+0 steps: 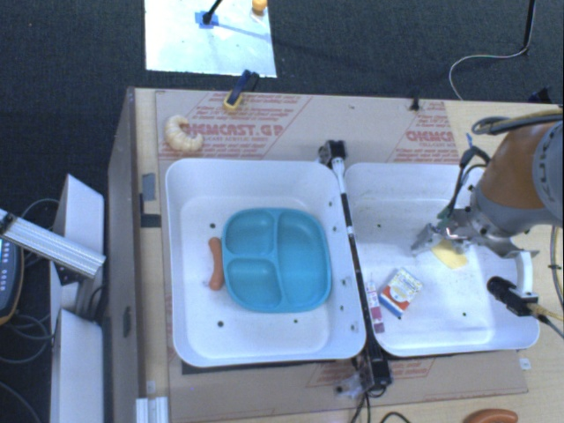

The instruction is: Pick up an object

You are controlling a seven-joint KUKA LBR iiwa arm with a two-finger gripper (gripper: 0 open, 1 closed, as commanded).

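My hand (438,239) hangs over the yellow block (452,256) near the right bin's (388,179) right edge, grip state unclear; looks light, flat, best pinched across its sides.

A robotics lab: cardboard-topped bench (291,130) on dark carpet (70,60), loose cables (485,60), robot arm (520,179)

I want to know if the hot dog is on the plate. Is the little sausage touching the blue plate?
Cannot tell. In the camera view the sausage lies in the left bin, right against the left rim of the blue plate, with no plain gap and no plain contact.
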